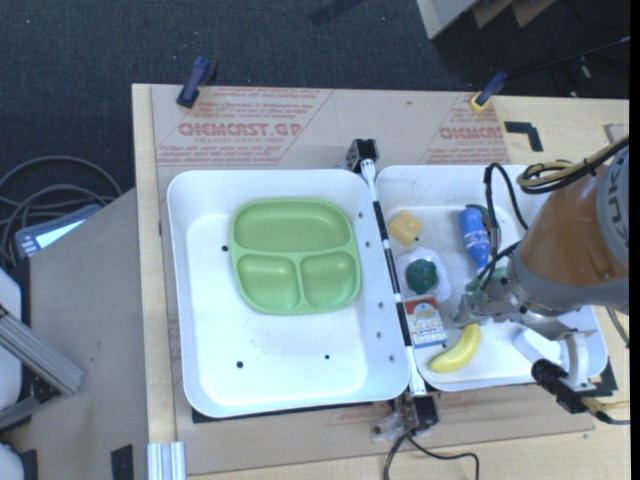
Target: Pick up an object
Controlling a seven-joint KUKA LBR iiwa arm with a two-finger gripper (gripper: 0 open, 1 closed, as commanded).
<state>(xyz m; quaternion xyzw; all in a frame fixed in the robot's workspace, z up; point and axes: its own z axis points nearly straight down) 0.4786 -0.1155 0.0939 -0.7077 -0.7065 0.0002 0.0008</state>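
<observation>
Grey arm [600, 258], orange band, black-yellow cables.

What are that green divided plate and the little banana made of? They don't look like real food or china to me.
The green plate looks like moulded plastic: one even matte pale green, soft rounded ridges between its three sections, no glaze shine. The banana seems to be a plastic or rubber toy: flat uniform yellow, smooth skin, no brown marks. Which of the two, the view leaves open.

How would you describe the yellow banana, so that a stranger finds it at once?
Look at the right white bin, the one the grey arm reaches into. At its front edge lies the banana, just below a small red and white packet. It is the only curved, all-yellow thing; the yellow block further back is squat.
</observation>
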